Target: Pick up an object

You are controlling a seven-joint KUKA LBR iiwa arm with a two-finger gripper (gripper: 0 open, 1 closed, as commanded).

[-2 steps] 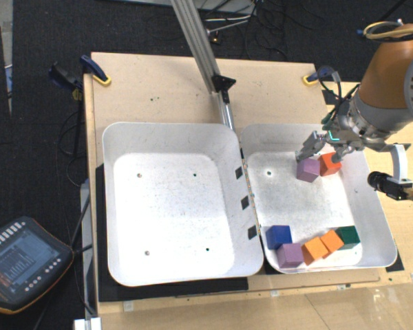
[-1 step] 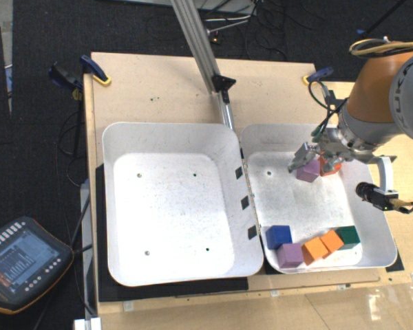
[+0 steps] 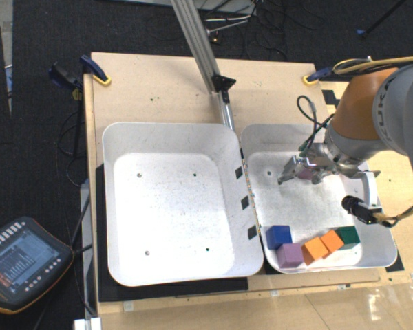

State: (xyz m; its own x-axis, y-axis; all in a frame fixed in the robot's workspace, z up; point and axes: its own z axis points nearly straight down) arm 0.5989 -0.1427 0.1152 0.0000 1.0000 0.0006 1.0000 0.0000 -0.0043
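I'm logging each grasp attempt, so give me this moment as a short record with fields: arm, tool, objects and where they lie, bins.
arm: grey arm with orange band, reaching in from the right over the right bin
tool: tool low over the upper middle of the right bin, something purplish at its tip, too small to identify
objects: blue cube, purple cube, orange cube, green cube, clustered along the right bin's near edge
bins: left bin and right bin, side by side
grasp: none of the four cubes is between the fingers
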